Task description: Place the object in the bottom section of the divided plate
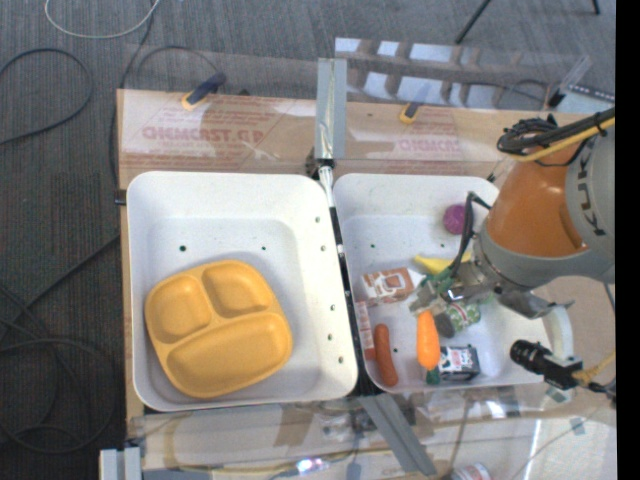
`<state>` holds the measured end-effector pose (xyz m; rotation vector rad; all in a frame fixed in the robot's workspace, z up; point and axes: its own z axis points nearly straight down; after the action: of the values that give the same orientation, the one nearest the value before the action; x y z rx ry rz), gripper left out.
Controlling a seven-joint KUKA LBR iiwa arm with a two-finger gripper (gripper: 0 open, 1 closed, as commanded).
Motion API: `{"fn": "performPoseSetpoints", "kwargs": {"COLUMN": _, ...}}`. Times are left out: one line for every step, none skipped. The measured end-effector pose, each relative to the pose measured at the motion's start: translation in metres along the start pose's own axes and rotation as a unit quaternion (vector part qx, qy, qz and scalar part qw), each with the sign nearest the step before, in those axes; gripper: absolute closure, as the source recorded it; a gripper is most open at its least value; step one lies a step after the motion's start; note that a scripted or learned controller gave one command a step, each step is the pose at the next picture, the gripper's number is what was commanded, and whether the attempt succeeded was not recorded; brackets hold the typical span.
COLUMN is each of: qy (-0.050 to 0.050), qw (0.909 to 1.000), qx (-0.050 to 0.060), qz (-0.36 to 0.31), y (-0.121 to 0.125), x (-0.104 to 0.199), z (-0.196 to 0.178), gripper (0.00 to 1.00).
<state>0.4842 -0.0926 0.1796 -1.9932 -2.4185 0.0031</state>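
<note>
Arm (545,213): reaches in from the right, wrist low over the right bin.
Gripper (450,293): down among the toys in the right bin (400,233); how it stands, wide, narrow or holding, I cannot tell, since the wrist hides it.
Plate (217,326): yellow, 3 sections, lying in the left bin (160,208) toward its near left corner; the big bottom section faces the near edge and has nothing in it.
Candidates: a carrot (427,339) just below the gripper, a can (461,315) touching or just beside it, a banana (432,264) above it, a carton (388,286) to its left.
Others: a sausage (383,354) near the divider, a dark packet (459,362) by the carrot's tip, a purple toy (456,218) at the far side.
Task's thing: not picked out by the task; my guess is the carrot or the can, both in the right bin and well apart from the plate.
Step in hand: judged to be the grasp; nothing is in the plate yet.
Doing it well: take 1 thing only, gripping across its narrow width; the neighbours crowd close, so lift straight up and check the thing comes along.
Carry: cross the divider high enough to clear both rims.
Release: low over the bottom section's middle, away from its ridges, so the thing does not roll into the 2 upper sections.
</note>
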Motion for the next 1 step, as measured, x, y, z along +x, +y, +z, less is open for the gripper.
{"fn": "performPoseSetpoints", "kwargs": {"qy": -0.003, "qw": 1.0000, "qx": 0.000, "qz": -0.001, "y": 0.0521, "x": 0.0385, "z": -0.0448, "gripper": 1.00}}
